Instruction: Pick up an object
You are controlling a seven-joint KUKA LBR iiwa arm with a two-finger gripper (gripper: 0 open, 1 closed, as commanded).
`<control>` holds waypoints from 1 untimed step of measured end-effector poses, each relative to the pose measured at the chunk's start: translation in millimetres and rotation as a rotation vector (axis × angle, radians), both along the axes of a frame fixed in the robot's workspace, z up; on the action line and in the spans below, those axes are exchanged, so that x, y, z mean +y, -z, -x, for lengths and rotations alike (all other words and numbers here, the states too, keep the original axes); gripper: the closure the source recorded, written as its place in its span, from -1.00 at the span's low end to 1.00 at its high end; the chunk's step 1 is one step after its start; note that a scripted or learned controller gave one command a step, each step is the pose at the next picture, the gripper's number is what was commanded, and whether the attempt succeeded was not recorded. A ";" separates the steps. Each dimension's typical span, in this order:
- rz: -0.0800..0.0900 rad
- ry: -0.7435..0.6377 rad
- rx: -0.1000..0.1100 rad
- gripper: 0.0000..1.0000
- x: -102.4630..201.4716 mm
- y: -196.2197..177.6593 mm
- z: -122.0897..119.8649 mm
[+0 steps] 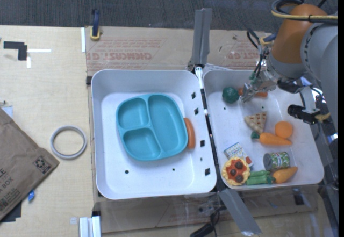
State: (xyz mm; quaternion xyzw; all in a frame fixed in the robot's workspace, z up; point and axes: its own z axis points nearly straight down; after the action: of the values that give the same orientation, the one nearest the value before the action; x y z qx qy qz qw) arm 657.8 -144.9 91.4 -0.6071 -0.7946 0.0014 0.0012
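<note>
My gripper (251, 90) hangs low over the far part of the right bin (306, 177), on the grey arm with the orange band. A dark green ball (231, 94) lies just to its left. A small orange-red bit (261, 93) shows right at the gripper's tip, and I cannot tell what it is or whether it is held. Nearer the front lie a waffle-like wedge (257, 121), an orange (284, 129), a carrot (273, 139), a green can (277, 161), a small pizza (236, 170) and a blue-white packet (235, 150).
The left bin (107, 177) holds a blue divided plate (152, 126) with an orange sausage (190, 133) at its right side. A tape ring (68, 141) and a brown box (19, 169) lie on the bench to the left. A green pod (259, 178) and a second carrot (285, 174) sit at the right bin's front.
</note>
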 end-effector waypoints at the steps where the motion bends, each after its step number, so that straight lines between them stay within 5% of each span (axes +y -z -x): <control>1: 0.001 -0.048 -0.001 1.00 -34.3 -0.9 -0.3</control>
State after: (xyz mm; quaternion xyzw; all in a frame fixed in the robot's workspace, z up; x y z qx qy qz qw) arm 658.0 -179.2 92.3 -0.5879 -0.8089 0.0016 0.0007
